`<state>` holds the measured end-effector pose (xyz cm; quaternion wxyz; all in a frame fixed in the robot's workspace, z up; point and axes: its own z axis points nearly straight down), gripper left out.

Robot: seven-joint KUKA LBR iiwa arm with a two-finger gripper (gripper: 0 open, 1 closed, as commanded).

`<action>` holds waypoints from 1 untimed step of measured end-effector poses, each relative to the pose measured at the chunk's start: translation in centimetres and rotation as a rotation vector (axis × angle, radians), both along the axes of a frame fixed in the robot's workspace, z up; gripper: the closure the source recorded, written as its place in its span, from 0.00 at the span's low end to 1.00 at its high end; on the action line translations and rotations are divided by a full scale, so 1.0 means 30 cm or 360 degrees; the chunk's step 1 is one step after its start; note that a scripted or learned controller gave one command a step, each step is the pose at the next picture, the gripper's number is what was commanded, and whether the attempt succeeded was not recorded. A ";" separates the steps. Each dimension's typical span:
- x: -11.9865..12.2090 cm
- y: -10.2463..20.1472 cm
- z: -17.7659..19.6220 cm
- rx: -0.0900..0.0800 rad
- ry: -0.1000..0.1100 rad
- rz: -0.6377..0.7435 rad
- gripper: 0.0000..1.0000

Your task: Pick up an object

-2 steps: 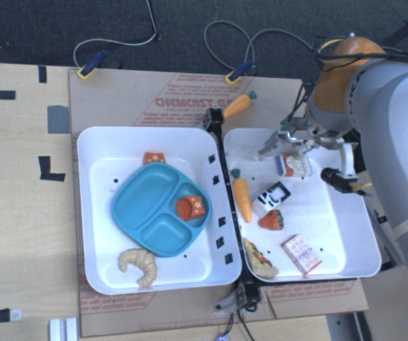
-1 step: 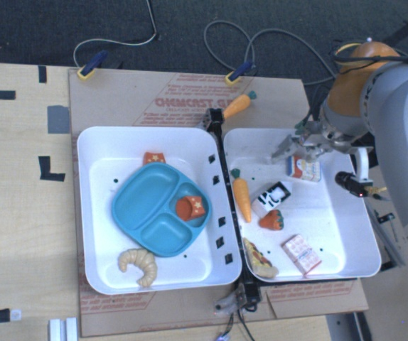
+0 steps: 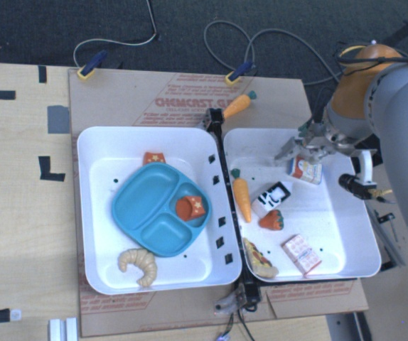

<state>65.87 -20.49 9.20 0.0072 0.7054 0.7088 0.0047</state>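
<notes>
**Gripper over a small carton in the right bin**

The arm point(image 3: 378, 91) reaches in from the right, its orange band above the wrist, and its gripper point(image 3: 308, 148) sits low over the upper part of the right bin point(image 3: 346, 261). Directly under the gripper lies a small red-and-white carton point(image 3: 307, 170), touching or nearly touching the metal fingers. Whether the fingers are spread or pressed together cannot be told from this angle, nor whether the carton is between them.

Elsewhere in the right bin, a carrot point(image 3: 242, 198) lies along the left wall, with a black-and-white block point(image 3: 273, 195) just beside it and a strawberry point(image 3: 271, 220) below that. A pink-and-white packet point(image 3: 301, 253) rests near the lower edge, and a brownish piece of food point(image 3: 259, 258) lies in the lower left corner.

The left bin point(image 3: 94, 190) holds a blue divided plate point(image 3: 147, 212) with a red item point(image 3: 190, 207) in one of its compartments. A small red-and-white thing point(image 3: 154, 159) peeks out behind the plate's upper edge, and a croissant point(image 3: 138, 265) lies below the plate.

A second carrot point(image 3: 237, 105) rests outside the bins on the cardboard sheet point(image 3: 183, 98) covering the bench, just above where the two bins meet. Two cables point(image 3: 261, 38) loop across the dark floor beyond.
</notes>
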 end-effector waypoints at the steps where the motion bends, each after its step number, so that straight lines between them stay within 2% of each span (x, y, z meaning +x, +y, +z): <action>1: -0.066 -0.059 -0.001 0.0000 0.0000 -0.0001 0.00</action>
